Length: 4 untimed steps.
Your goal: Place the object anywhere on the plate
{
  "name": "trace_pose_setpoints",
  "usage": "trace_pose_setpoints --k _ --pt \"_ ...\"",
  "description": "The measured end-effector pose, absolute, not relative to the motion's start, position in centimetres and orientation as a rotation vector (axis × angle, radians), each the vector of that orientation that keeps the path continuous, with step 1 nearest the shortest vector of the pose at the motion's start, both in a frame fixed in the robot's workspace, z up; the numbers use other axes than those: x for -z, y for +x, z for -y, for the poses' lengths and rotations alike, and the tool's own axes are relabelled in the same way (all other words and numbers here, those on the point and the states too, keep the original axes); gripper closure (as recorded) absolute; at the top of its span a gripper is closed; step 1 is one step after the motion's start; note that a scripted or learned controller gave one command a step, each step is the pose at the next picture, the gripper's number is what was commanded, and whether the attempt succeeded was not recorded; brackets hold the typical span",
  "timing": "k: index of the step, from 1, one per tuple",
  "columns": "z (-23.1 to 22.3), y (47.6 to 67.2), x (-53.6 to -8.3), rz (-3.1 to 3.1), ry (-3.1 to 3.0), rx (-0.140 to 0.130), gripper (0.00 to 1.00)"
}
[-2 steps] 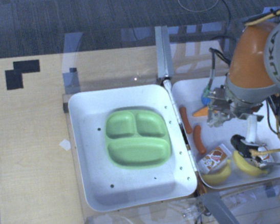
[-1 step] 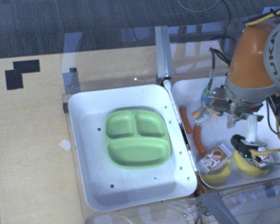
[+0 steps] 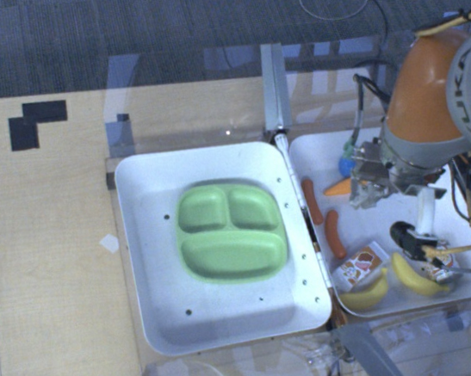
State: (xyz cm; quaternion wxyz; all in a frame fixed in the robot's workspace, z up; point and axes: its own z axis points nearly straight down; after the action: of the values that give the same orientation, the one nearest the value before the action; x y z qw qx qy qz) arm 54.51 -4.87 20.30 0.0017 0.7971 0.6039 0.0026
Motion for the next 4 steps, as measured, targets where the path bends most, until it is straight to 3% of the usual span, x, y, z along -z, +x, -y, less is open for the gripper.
trace_pose_setpoints --k 1,2,3,4 --pt "-2.1 48.7 -19.4 -1.721 2.629 -0.002 1.00" --pt "-5.2 60.1 -18.4 -1.921 2.485 -0.004 1.00" --pt "-12.7 52.5 -15.0 -1.015 2.975 0.001 1.00" --pt "-14.2 54.7 -18.9 -1.419 2.803 -0.003 1.00"
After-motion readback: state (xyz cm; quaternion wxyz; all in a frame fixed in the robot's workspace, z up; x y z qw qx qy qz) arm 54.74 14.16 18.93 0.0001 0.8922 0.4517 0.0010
